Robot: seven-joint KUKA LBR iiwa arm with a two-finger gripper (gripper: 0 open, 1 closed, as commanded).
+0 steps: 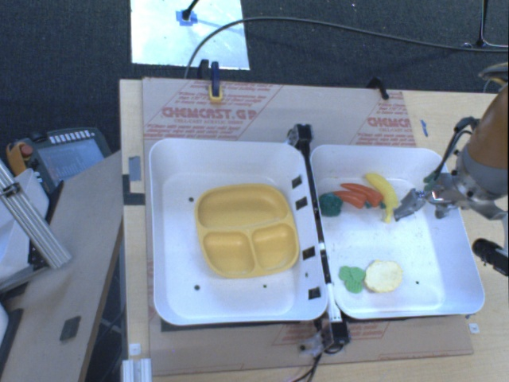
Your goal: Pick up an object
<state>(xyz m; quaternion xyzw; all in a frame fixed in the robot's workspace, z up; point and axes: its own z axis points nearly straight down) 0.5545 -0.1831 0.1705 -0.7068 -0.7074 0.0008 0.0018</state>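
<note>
At the counter's point(262, 102) right side, the grey arm point(487, 146) reached in over the right white bin's point(445, 293) right rim. Its end effector point(407, 206) hung low over the bin floor, pointing toward the bin's middle, with the dark fingertips just beside the lower end of a yellow banana point(382, 191). Whether the fingers were spread or pressed together could not be told at this resolution, and nothing was seen between them.

The banana lay slantwise in the upper middle of the right bin. An orange-red carrot point(358, 194) lay just to its left, touching or nearly touching it; contact could not be confirmed. A dark green vegetable piece point(330, 204) sat beside the carrot's left end, near the divider between the bins. Near the front edge of the same bin, a pale yellow round slice point(383, 276) lay touching a smaller green leafy piece point(351, 276) on its left.

The left white bin point(175, 213) held a yellow compartment tray point(245, 229), lying flat near its centre, with one long compartment at the back and two smaller ones at the front.

Beyond the counter's back edge, a shiny metal sheet point(191, 22) lay on the dark floor. A handheld control pendant point(67, 157) rested off the counter's left side.
</note>
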